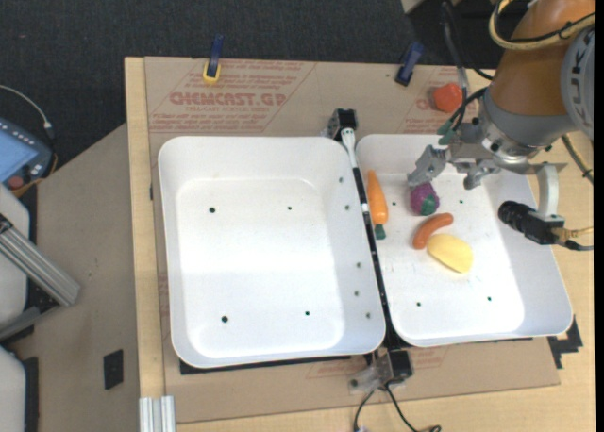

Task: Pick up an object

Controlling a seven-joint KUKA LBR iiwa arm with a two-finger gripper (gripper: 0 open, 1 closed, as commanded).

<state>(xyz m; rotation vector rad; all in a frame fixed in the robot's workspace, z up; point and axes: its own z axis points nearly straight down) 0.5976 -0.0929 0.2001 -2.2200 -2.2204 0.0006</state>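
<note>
The right bin [528, 312] holds an orange carrot with a green end [377, 199] along its left wall. Also in it are a small purple vegetable [424, 200], an orange-red sausage shape [432, 229] and a yellow lump [451, 253]. My gripper [445, 173] hangs over the bin's upper middle, just above and right of the purple vegetable. Its fingers [421, 167] are spread open with nothing between them. The grey and orange arm reaches in from the upper right.
The left bin [189, 260] lies beside the right one, their walls meeting in the middle. A small orange-red object [447, 97] sits on the cardboard behind the right bin. Blue clamps [215, 58] [410, 62] hold the board's far edge. A black cable fitting [527, 220] hangs over the right bin.
</note>
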